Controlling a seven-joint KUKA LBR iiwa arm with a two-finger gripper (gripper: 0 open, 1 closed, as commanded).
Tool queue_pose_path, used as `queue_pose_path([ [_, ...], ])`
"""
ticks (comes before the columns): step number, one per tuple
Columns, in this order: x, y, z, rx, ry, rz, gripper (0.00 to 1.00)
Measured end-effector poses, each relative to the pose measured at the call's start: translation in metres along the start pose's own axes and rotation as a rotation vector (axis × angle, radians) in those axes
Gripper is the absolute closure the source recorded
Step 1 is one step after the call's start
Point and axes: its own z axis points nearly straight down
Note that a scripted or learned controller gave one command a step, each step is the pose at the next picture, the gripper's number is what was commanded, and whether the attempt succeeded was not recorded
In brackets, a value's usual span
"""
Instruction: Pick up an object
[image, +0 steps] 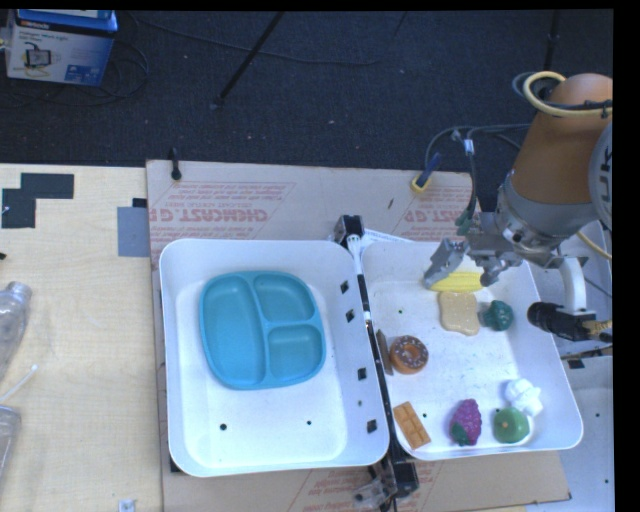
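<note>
- We are seeing the gripper (466, 262) hovering at the upper middle of the right bin (560, 440), with its two fingers spread apart and pointing down on either side of a yellow piece (458, 283); nothing is being held between them that we can make out.
- We are taking the yellow piece as the likely target; it is lying in the upper part of the right bin, touching or just beside the tan slice (461, 314) below it.
- We are judging the first risk to be a closing on air: the yellow piece looks flat and low, so the fingers may be shutting above it or skidding over its top.
- We are also worrying that a finger is coming down on the tan slice and pushing both pieces, or pinching the two together.
- The dark green item (496, 316) is sitting just right of the slice, near enough to be knocked if the arm is drifting that way.
- The doughnut (408, 354), the orange block (411, 424), the purple grapes (465, 421), the green fruit (511, 425) and the white item (521, 393) are lying lower in the bin, well apart from the gripper, so we are expecting no trouble there.
- The blue divided plate (262, 329) is resting in the left bin (180, 420), far from any contact.
</note>
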Motion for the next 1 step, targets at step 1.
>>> queue_pose_path([
  [1,-0.0865,0.013,0.0466,0.0,-0.001,0.001,0.0],
])
